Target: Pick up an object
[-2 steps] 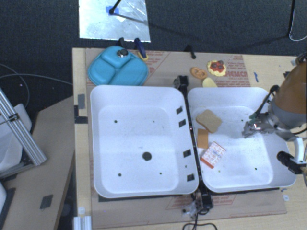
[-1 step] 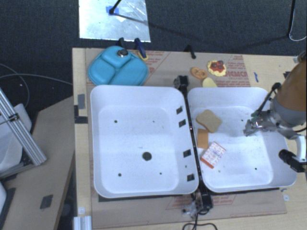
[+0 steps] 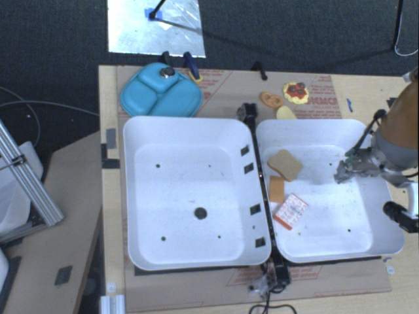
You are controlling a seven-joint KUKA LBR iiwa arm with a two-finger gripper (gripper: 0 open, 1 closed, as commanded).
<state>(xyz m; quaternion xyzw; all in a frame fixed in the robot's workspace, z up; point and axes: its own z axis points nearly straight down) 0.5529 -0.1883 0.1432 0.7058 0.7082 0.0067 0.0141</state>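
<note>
Bread slice [image 3: 285,165] in right bin [image 3: 327,250], tilted diag, orange card [image 3: 277,190] & packet [image 3: 291,210] below, gripper [image 3: 345,171] to the right, open/shut can't tell

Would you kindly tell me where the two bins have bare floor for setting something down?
The left bin is bare throughout. In the right bin, floor is free between the gripper and the near wall; its left side is crowded by bread slice, orange piece and packet.

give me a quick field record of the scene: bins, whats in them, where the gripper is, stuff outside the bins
left bin: one small dark round item
right bin: bread slice, orange flat piece, red-and-white packet
gripper: over the right bin's right side, apart from all three items
behind bins: blue divided tray, small toy foods
</note>
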